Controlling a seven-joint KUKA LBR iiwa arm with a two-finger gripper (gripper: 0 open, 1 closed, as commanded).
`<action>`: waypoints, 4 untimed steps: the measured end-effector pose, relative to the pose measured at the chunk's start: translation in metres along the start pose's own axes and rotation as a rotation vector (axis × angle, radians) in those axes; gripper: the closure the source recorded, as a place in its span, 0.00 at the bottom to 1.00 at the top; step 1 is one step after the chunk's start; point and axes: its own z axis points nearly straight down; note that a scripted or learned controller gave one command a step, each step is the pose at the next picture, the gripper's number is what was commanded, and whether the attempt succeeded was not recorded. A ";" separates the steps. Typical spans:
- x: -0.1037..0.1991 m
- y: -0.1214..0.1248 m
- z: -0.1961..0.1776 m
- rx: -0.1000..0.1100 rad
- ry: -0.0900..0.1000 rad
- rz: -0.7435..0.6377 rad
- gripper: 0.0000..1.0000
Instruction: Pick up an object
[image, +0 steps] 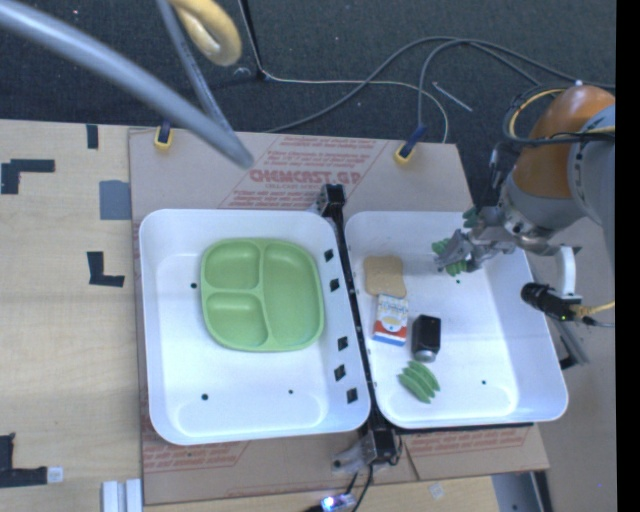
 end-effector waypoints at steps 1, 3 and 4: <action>-0.005 -0.003 -0.058 0.000 -0.001 0.001 1.00; 0.056 0.002 -0.050 0.006 0.002 -0.005 1.00; 0.116 -0.008 -0.045 0.008 0.002 -0.005 1.00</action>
